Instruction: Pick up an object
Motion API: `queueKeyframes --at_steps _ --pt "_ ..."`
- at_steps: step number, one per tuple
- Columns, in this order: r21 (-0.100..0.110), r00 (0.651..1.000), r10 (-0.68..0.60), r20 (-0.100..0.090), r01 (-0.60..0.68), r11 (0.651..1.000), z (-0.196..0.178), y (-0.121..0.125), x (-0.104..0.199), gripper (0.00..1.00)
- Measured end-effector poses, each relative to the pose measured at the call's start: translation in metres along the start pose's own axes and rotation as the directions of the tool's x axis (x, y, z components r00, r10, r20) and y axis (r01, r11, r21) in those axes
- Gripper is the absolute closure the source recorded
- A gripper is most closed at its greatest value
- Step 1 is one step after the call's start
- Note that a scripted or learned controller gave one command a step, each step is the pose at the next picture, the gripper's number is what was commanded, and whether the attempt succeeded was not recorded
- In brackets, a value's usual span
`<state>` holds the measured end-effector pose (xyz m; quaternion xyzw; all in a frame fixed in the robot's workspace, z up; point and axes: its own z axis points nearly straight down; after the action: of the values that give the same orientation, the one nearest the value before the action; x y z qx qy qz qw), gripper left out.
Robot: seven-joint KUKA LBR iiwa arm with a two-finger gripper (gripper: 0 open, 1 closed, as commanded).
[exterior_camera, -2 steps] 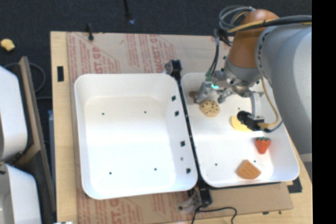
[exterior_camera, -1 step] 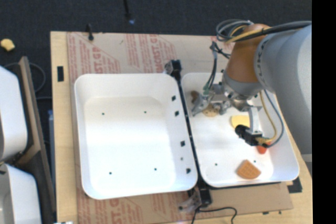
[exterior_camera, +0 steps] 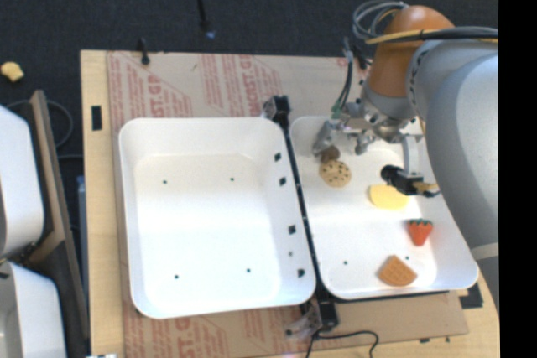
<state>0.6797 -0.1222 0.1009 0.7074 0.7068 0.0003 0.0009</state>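
The right bin [exterior_camera: 361, 281] holds four small items. A round chocolate-chip cookie [exterior_camera: 335, 173] lies near its back left. A flat yellow piece [exterior_camera: 387, 197] lies to the cookie's right. A red strawberry [exterior_camera: 420, 230] sits by the right wall, and an orange waffle-like piece [exterior_camera: 397, 271] rests near the front. My gripper [exterior_camera: 332, 145] hangs low over the back of the right bin, just behind and touching or nearly touching the cookie's far edge. Nothing visibly sits in its grasp.
The left bin [exterior_camera: 134, 180] stands beside the right one, their walls meeting at a black-clipped seam [exterior_camera: 294, 205]. Both rest on a cardboard sheet [exterior_camera: 193, 84]. The grey arm [exterior_camera: 453, 121] covers the right bin's back right corner.
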Motion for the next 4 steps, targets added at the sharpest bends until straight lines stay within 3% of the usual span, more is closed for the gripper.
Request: queueKeyframes --at_steps 1,2,3,4 --pt "0.002 1.000 0.000 -0.001 0.000 1.000 0.000 -0.038 0.013 0.00" --pt "0.001 1.000 0.002 0.000 -0.002 1.000 0.000 -0.061 -0.010 0.00" --pt "0.000 1.000 -0.002 -0.001 0.002 1.000 0.000 -0.026 0.009 0.00" --pt "0.000 1.000 0.000 -0.001 0.000 1.000 0.000 -0.022 -0.006 0.00"
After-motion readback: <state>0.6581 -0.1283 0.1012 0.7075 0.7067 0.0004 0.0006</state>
